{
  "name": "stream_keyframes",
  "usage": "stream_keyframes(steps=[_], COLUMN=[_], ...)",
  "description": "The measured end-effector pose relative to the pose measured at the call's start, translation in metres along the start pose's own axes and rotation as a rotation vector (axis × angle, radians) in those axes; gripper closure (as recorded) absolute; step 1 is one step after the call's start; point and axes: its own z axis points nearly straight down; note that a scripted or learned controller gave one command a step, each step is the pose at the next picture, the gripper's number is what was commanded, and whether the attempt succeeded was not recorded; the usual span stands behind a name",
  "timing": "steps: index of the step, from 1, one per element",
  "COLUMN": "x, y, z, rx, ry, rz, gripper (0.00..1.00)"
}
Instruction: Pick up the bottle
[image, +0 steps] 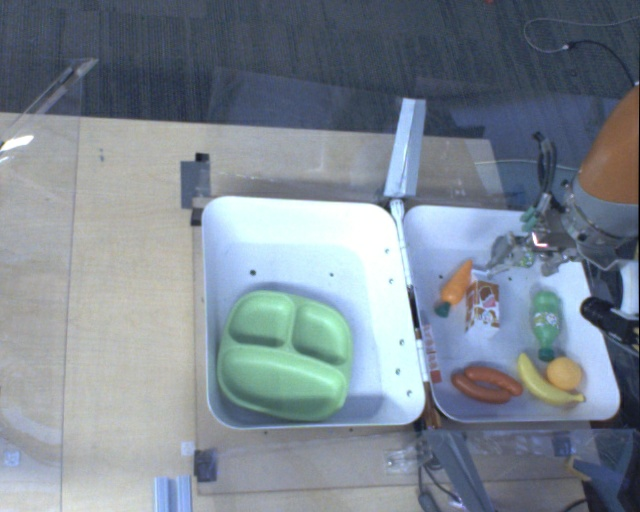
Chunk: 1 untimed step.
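Camera view, starting at the near edge: the right bin holds a banana with an orange fruit tucked against it at the near right, and a pair of red sausages just left of them. The left bin carries a green compartment tray in its near half. A step farther in, the bottle — green, lying roughly along the near-far line with its dark cap at the near end, close to the orange fruit — sits toward the right side of the right bin. Just left of it lies a small white-and-red packet, and beyond that a carrot on a slant.

Farther still, the gripper hangs over the far part of the right bin, above the packet's far end and apart from the bottle; whether its fingers are spread or pressed together I cannot tell, and nothing is visibly held.

The step in hand looks like the approach. To do it well, the gripper should shift nearer and to the right until it is centred over the bottle's body, turn so the fingers straddle its narrow width rather than its length, and descend at mid-body — clear of the packet on the left and the fruit at the cap end. A round bottle may roll, so a centred, square closure matters.
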Motion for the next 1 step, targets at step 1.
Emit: stream_keyframes(steps=[1], x=[0.0188], y=[-0.0487], z=[0.1310], rx=[-0.011], ry=[0.000], rz=[0.288], gripper=[0.00])
